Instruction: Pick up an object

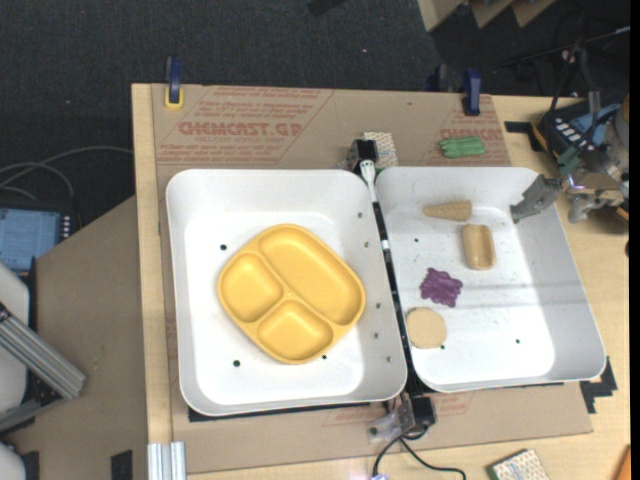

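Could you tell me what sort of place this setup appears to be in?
Probably a robotics lab bench: two white bins sit on a clamped cardboard sheet, toy food pieces and a yellow divided plate lie inside, and loose cables cross the dark carpet.

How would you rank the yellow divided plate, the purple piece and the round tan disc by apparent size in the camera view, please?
1. Yellow divided plate, by far the largest.
2. Purple piece and round tan disc look about alike, so I won't rank them.
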`<state>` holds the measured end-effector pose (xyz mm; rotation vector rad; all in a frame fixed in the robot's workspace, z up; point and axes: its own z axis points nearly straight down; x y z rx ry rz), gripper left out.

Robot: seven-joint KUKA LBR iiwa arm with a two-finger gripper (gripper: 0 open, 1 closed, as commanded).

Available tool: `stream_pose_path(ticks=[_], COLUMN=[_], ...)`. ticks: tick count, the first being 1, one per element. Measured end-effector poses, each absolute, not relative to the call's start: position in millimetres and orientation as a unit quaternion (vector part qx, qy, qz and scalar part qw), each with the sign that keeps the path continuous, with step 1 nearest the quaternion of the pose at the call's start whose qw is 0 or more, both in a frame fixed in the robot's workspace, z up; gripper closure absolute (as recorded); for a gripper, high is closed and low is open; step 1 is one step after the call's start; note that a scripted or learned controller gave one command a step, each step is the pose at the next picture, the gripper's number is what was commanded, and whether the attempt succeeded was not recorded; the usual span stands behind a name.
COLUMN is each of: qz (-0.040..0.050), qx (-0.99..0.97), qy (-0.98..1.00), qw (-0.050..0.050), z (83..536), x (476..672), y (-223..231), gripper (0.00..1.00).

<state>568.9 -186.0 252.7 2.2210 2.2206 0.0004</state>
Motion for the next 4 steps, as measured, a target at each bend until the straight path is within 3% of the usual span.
stream_pose_path(ticks=[1,2,3,4], qz=[-0.0005,0.001,0.0015,0.002], qx=[0.707,0.707,0.707,0.705], qy=[0.708,0.708,0.707,0.709], qw=[-0.003,0.003,0.0,0.002], z=[77,96,181,210], x=[614.5,616.1,540.7,539.4], y=[-199,-201,-156,-98], gripper=[0.0,1.0,1.0,1.0])
